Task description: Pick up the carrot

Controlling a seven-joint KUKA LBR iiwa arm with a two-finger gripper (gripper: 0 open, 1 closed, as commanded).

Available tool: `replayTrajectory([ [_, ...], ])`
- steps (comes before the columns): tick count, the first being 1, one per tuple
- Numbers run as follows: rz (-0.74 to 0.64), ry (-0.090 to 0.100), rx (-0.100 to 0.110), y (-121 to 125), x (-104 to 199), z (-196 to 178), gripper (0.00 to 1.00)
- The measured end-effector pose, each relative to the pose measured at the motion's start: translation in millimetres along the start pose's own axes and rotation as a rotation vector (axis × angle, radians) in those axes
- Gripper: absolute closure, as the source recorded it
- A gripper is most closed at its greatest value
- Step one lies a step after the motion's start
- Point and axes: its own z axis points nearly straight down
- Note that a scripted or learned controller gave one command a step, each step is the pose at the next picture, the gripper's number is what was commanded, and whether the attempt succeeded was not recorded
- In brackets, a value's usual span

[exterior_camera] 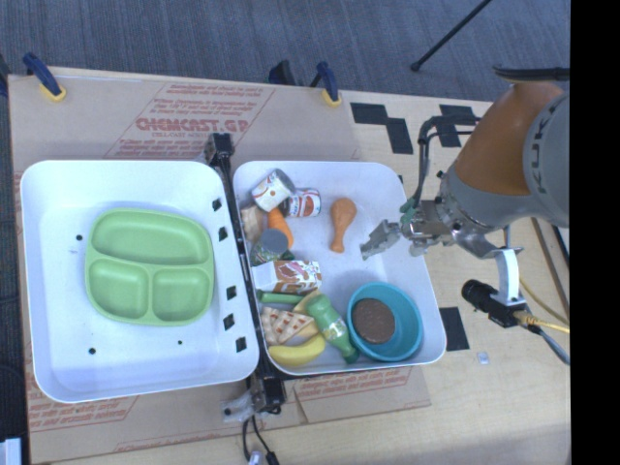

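The carrot (279, 227) lies ungrasped in the right bin (412, 260), near its left wall, among other toy foods. The gripper (380, 241) hovers over the bin's right side, fingers apart, clamping nothing. Approach, grasp and lift remain.

My arm (513, 153) is cut off at the right edge, the carrot (279, 227) lies half buried among the packets so I see just its orange top, and the small can's (304, 203) label is too blurred to read.
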Motion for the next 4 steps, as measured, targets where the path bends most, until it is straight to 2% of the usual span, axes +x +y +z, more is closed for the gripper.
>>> replayTrajectory([
  [1, 0.012, -0.006, -0.004, 65, 18, 120, 0.00],
  [2, 0.135, -0.015, 0.023, 124, 99, 119, 0.00],
  [3, 0.450, -0.003, 0.003, 98, 102, 121, 0.00],
  [4, 0.439, -0.001, 0.015, 97, 103, 113, 1.00],
])
